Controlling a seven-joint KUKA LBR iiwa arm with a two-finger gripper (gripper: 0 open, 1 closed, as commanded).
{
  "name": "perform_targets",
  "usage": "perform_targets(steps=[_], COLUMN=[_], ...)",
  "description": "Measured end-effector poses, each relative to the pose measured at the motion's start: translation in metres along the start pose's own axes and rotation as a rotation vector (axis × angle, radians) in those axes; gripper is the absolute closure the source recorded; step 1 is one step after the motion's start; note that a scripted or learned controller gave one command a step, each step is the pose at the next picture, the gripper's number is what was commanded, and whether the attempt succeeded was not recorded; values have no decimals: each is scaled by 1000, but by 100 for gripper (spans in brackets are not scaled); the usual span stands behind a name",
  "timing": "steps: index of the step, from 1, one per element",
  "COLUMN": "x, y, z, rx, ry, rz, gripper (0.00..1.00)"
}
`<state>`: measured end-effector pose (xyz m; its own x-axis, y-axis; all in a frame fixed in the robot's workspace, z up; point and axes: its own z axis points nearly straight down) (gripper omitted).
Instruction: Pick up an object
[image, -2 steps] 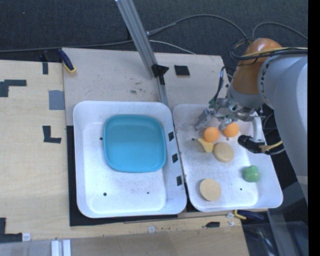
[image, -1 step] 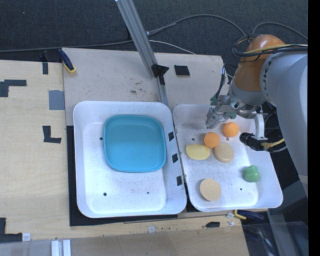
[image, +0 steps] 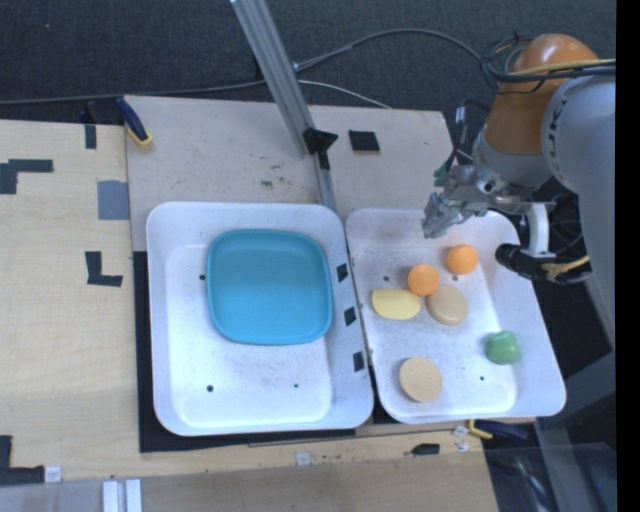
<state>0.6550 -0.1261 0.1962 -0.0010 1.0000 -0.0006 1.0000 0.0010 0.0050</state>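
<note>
Gripper over right bin (far corner), orange ball near

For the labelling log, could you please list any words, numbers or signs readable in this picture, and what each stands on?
None can be read: the blue plate, the two white bins and the round pieces in the right bin bear no writing. The dark tape patches on the bench are blank.

Six small items are crowding the right bin's middle, leaving its upper-left corner open, while a blue plate is filling the left bin.
</note>
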Motion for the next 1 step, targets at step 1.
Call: perform_targets(steps=[1], x=[-4], y=[6], z=[-61], rx=[0], ry=[0], rz=[1], gripper=[100])
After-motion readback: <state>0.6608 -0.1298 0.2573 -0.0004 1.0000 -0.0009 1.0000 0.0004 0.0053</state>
